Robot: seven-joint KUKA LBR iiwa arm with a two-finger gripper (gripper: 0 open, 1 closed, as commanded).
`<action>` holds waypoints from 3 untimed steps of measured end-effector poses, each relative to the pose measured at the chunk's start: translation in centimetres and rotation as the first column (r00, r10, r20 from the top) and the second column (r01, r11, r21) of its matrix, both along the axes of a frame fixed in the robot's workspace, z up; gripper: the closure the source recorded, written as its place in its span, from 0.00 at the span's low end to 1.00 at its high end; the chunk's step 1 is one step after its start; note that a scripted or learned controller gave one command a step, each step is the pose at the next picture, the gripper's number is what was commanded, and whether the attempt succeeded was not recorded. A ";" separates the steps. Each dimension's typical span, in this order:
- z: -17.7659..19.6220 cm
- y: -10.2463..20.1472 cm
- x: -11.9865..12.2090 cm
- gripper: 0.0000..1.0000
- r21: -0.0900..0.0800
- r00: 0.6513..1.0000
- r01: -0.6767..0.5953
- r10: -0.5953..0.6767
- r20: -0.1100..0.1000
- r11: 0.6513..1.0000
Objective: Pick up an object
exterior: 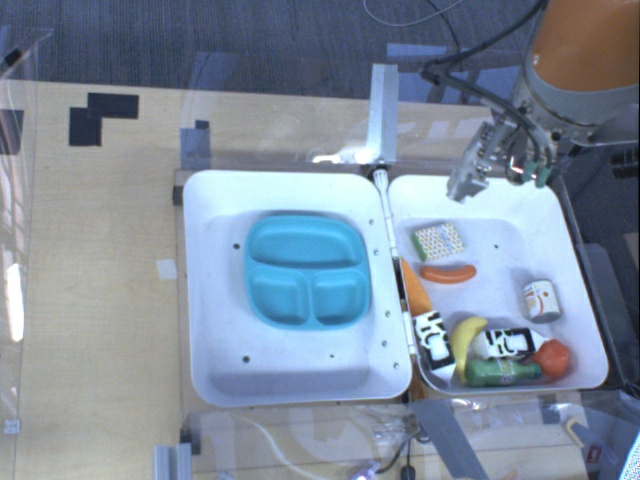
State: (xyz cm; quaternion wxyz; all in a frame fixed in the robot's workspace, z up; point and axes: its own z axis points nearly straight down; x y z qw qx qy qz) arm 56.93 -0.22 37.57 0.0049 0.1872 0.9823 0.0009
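Observation:
My gripper [468, 181] hangs over the far edge of the right bin [500, 208], above its back left part, with nothing seen in it. Below it in that bin lie a small green checkered pad [438, 238] and a red sausage [447, 274]. An orange carrot [415, 288] lies along the bin's left wall. At the near end sit a banana [465, 336], a black-and-white toy [432, 336], a second black-and-white item [510, 342], a green bottle [500, 371] and a red tomato [555, 358]. A small white can [540, 300] stands at the right.
The left bin [220, 218] holds a blue divided plate [305, 270]. A metal post [384, 108] rises behind the seam between the bins. Cables [430, 13] loop on the floor behind the bench.

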 end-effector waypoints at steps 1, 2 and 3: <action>-5.3 -4.6 0.3 1.00 -0.003 0.956 -0.293 0.293 -0.001 0.956; -2.2 -5.1 0.2 1.00 -0.009 0.751 -0.661 0.661 0.001 0.751; -11.2 -5.0 3.2 1.00 -0.005 0.715 -0.699 0.699 -0.002 0.715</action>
